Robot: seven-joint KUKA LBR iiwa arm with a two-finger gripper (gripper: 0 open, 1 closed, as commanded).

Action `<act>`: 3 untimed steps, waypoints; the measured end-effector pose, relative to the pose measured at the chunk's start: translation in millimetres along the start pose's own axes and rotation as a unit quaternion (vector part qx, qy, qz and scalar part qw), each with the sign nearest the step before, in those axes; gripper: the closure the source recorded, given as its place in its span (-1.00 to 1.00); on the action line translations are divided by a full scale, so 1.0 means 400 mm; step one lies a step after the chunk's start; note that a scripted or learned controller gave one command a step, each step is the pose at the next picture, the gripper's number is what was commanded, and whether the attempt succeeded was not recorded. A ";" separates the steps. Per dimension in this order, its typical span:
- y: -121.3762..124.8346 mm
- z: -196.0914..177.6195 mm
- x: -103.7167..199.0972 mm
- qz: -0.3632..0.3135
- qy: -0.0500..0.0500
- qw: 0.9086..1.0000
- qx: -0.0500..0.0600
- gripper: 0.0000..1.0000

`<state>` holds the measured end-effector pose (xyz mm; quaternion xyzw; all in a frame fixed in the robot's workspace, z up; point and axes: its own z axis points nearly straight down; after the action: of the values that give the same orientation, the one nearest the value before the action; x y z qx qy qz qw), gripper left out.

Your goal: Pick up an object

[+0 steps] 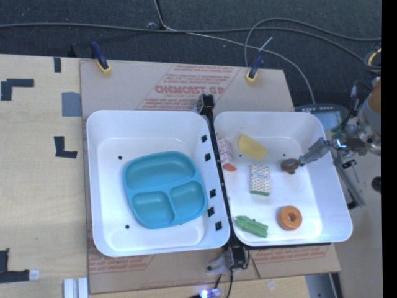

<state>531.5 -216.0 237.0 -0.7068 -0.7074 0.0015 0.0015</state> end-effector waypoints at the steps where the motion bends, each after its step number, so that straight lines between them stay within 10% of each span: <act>1: -0.019 0.153 0.011 0.000 0.001 1.000 0.001 -1.00; 2: 0.003 0.279 0.018 -0.001 0.001 1.000 0.001 -1.00; 3: 0.005 0.247 0.018 -0.001 0.000 1.000 -0.001 1.00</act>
<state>532.9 -209.0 138.3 -0.7061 -0.7082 0.0007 0.0004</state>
